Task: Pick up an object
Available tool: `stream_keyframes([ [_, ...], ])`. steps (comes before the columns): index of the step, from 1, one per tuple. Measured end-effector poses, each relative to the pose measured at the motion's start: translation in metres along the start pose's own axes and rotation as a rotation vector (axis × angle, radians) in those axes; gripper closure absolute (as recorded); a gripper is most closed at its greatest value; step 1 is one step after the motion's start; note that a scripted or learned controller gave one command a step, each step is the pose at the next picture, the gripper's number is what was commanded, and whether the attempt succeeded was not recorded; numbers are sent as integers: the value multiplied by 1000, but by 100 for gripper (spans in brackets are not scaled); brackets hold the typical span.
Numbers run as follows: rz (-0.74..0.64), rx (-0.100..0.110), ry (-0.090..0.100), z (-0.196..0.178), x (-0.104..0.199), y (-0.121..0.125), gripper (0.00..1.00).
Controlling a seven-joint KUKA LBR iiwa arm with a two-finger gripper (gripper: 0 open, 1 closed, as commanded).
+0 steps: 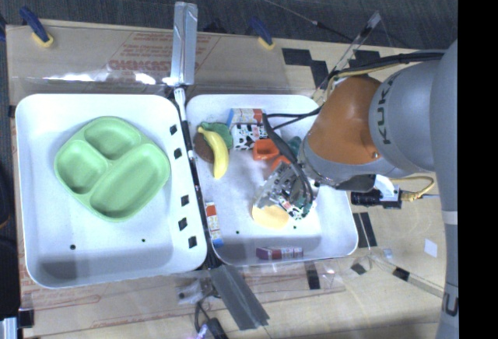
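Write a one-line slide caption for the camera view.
KUKA arm lowers its end effector over a pale yellow object in the cluttered right bin; green divided plate sits in the left bin.

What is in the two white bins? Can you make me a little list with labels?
left bin: a green divided plate
right bin: a banana, a small cow-print carton, an orange cup, a yellow round thing, a small flat box
gripper: low in the right bin, just above the yellow round thing
arm: grey with an orange band, reaching in from the right
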State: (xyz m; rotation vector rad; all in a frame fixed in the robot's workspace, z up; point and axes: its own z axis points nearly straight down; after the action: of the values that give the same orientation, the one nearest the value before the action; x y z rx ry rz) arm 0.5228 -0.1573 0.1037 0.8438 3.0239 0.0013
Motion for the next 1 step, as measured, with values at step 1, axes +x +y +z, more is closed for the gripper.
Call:
stream_keyframes([
  [1,209,1,2,12,-4,59,100],
])
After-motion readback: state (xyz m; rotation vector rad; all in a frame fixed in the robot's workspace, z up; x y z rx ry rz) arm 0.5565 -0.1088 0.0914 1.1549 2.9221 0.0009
